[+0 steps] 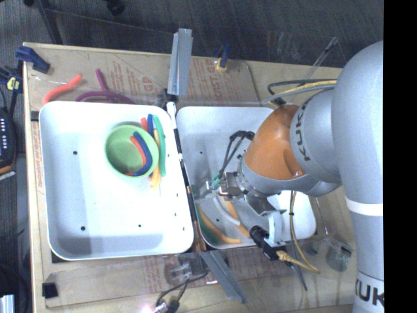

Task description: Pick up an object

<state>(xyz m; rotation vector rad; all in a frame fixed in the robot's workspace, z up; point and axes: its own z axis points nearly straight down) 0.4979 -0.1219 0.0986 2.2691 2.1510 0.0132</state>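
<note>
So the arm (pixel 306 149) is reaching down into the right bin (pixel 202 129), its hand (pixel 218 186) low near the bin's left wall, over some yellow curved pieces (pixel 221 235). Can't tell what that hand is doing. Left bin (pixel 65 175) holds a green bowl (pixel 125 150) with colourful strips (pixel 155 145).

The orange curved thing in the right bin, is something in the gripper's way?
Nothing visible lies on the orange curved piece at the right bin's near-left corner. The gripper hangs just above it, but the arm's wrist hides part of that corner.
</note>
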